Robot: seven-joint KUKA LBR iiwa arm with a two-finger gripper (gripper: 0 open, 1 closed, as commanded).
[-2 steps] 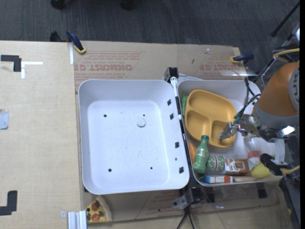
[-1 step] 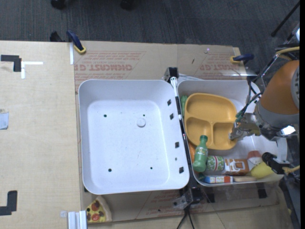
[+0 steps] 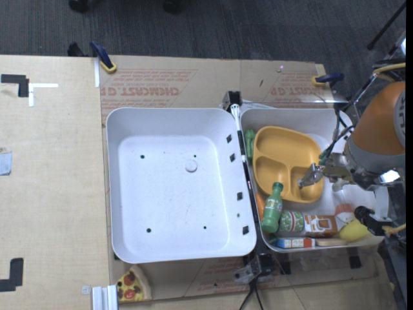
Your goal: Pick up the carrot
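Carrot (image 3: 259,203) glimpsed as an orange sliver low against the left wall of the right bin (image 3: 292,111), just beside the green bottle (image 3: 271,206) and partly hidden by it. Best to carry the gripper (image 3: 310,177) off the yellow plate (image 3: 277,146) toward that wall, turn the wrist so the grip closes across the carrot's narrow width, and come down clear of both bottle and bin edge. Hovering for now over the plate's lower compartment, with nothing seen in its grasp; impossible to tell from this slant whether open or closed
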